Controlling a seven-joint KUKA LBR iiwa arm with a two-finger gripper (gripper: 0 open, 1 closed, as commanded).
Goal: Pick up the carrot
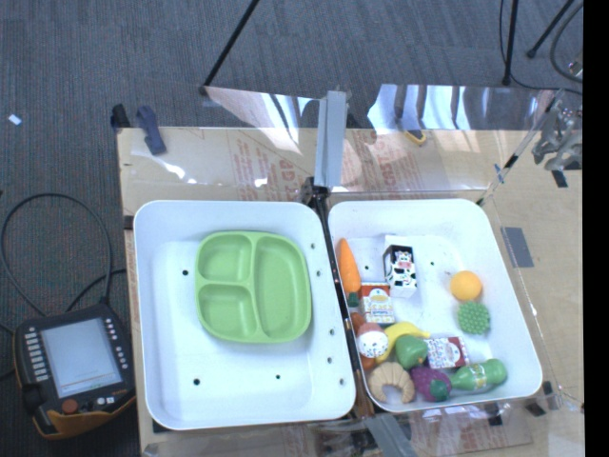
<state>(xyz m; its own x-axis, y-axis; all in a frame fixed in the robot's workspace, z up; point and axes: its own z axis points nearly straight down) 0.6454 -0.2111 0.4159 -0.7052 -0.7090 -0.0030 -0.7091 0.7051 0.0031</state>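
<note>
Carrot (348,265) lies at the right bin's (502,255) left wall. My gripper (559,146) hangs well apart, past its far corner. Whether it is parted or closed, I cannot tell.

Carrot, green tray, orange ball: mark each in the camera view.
carrot (348,266), camera view, middle of its orange body.
green tray (283,288), camera view, floor of its large right compartment.
orange ball (465,286), camera view, centre.

text: none legible | small cartons (379,305) and bench (276,165) print: blurred
</note>
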